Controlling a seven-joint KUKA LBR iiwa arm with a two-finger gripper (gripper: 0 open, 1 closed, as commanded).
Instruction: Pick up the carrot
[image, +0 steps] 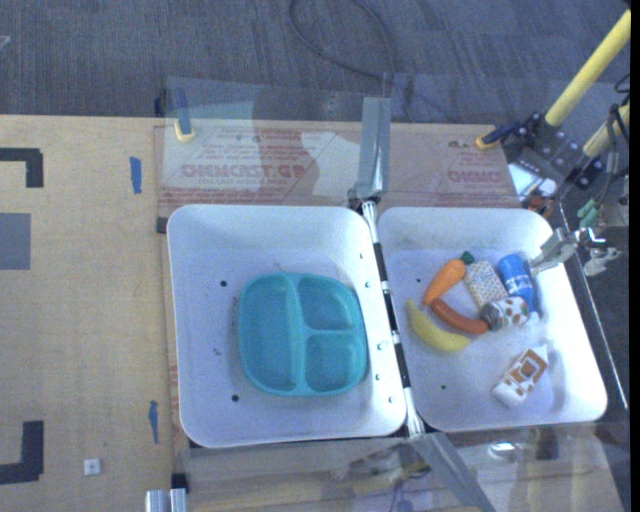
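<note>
The carrot (443, 282) is orange with a green top and lies tilted in the upper middle of the right bin (580, 400). It touches a yellow banana (434, 331) and a red sausage (458, 318) below it. My gripper (573, 258) hovers at the right bin's right rim, well to the right of the carrot, beyond a blue can (517, 279). Its two fingers stand apart, open, with nothing between them.
A patterned packet (485, 284), a small spotted item (510, 312) and a white carton (521, 374) also lie in the right bin. The left bin (200, 260) holds a teal divided plate (301, 334). A yellow pole (590, 66) slants at the top right.
</note>
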